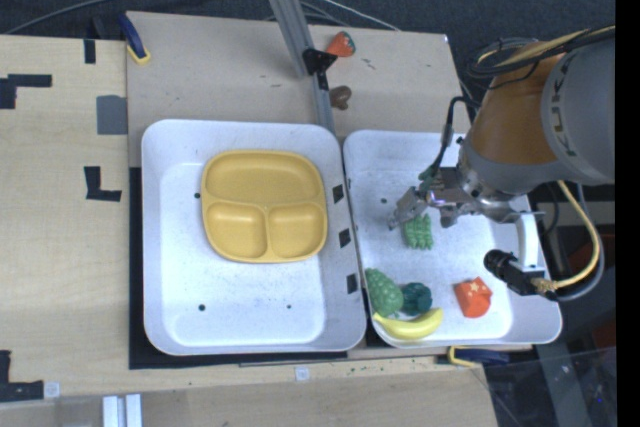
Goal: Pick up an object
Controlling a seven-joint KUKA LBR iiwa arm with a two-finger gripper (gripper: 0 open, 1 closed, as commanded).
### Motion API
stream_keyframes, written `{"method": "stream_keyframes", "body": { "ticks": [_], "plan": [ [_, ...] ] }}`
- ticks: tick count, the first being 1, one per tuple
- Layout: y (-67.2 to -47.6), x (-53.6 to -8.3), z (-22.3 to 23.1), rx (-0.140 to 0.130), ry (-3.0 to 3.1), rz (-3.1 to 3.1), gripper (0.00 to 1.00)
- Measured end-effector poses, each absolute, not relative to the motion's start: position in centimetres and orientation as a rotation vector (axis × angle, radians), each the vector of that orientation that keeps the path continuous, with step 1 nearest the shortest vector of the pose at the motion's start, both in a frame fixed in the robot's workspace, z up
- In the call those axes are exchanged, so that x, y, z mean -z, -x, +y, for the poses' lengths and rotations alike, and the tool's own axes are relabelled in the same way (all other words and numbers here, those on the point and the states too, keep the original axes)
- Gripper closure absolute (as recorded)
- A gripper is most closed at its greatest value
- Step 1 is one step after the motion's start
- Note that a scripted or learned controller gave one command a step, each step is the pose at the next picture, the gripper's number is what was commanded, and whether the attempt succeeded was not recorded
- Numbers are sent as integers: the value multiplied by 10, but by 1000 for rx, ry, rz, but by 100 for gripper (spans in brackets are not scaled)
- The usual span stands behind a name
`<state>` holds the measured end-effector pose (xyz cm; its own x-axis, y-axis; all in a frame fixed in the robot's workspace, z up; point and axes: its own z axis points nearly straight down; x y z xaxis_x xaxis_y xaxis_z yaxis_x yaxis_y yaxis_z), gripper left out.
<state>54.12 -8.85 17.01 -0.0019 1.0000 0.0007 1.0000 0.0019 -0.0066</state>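
- The grey arm point(560, 130) with its orange band is reaching in from the right and hanging over the right bin point(375, 160)
- The gripper point(420, 207) is sitting low over the middle of that bin, its metal fingers pointing toward the left
- A light green bumpy object point(419, 233), shaped like a small bunch of grapes, is lying on the bin floor just below the fingertips; whether the fingers are touching it cannot be told
- Whether the gripper's fingers are spread or closed cannot be told from this angle, and nothing is visibly sitting between them
- A green broccoli-like piece point(382, 291) is resting near the front left corner of the right bin, with a darker green leafy piece point(416, 296) just beside it on the right
- A yellow banana point(410, 324) is curving along the front wall of the bin, touching or nearly touching both green pieces
- A red-orange object point(473, 297) is lying further right in the same bin, apart from the banana
- The left bin point(165, 245) is holding a yellow divided plate point(265, 205) with three compartments, lying flat in the bin's rear half
- A metal pole point(285, 0) is slanting across the wooden bench point(60, 205) behind the bins, with a small orange object point(342, 43) near its base
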Motion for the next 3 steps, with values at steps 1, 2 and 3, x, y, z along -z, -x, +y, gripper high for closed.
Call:
{"method": "stream_keyframes", "body": {
  "ticks": [1,2,3],
  "plan": [
    [-537,-114,-98,-9,2217,-2217,0],
    [-538,-127,-97,-4,2216,-2221,100],
    [-535,-170,-98,2,2222,-2224,100]
  ]
}}
